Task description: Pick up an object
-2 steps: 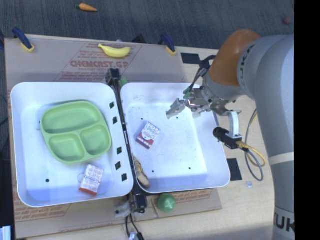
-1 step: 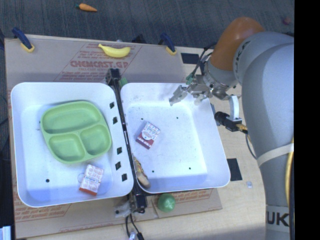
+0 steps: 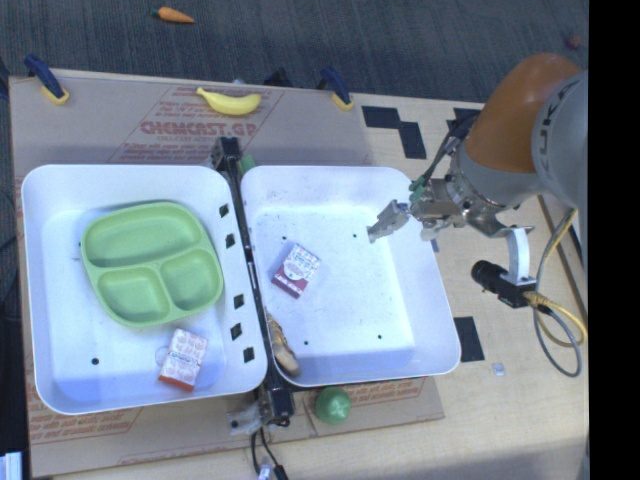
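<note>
My metal two-finger end effector is hovering over the right shallow white bin's far right edge; finger state indiscernible. Small maroon-and-white carton lying mid-bin, apart.

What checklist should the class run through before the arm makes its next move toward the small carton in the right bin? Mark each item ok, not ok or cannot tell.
1. Target in sight: small carton lies in the right bin, uncovered. Ok.
2. Space around the target: nothing touches it; the beige object sits apart, at the bin's near left corner. Ok.
3. Gripper over the right bin: yes, near its far right side. Ok.
4. Gripper above the carton: it sits off to the carton's right. Not ok.
5. Gripper free of any load: nothing seen at its tip. Ok.
6. Height above the bin floor: cannot tell.
</note>
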Motion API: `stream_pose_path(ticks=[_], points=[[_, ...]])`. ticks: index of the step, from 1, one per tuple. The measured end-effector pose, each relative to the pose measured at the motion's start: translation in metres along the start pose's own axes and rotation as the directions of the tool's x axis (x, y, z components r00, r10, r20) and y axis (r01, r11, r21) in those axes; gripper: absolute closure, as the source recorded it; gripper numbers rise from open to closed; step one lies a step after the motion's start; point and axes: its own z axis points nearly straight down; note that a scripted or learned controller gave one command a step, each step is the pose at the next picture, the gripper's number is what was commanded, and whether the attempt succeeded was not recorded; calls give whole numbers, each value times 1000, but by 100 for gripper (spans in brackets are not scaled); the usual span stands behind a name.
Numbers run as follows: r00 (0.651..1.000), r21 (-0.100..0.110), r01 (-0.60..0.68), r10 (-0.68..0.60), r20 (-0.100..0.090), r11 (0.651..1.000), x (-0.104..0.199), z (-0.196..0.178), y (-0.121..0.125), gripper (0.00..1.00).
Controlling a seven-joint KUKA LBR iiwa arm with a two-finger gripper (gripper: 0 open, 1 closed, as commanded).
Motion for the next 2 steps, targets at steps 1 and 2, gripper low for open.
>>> stream_pose_path(ticks=[1,2], points=[[1000,3,1,-1,-1,1000,-10,-5,-19,0],[1000,0,1,-1,-1,1000,2,-17,29,0]])
